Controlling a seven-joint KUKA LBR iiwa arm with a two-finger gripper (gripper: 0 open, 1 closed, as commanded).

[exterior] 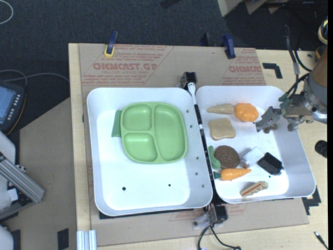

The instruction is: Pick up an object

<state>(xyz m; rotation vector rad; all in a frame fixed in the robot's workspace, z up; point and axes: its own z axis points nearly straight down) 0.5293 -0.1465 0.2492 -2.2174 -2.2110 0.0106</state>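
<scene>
End effector (pixel 266 123) hovers at right of frame over right bin (pixel 296 160), beside orange fruit (pixel 246 111); finger spread indiscernible, nothing visibly held. Arm cut off by frame edge.

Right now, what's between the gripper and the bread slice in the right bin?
In the camera view, the orange fruit lies just above the line from the gripper to the bread slice; otherwise bare white bin floor.

Your arm (pixel 317 87) reaches in from the right edge, wrist angled down and leftward, the gripper (pixel 266 123) hanging low at its tip, its dark fingers (pixel 263 125) pointing left, nothing visibly held.
</scene>
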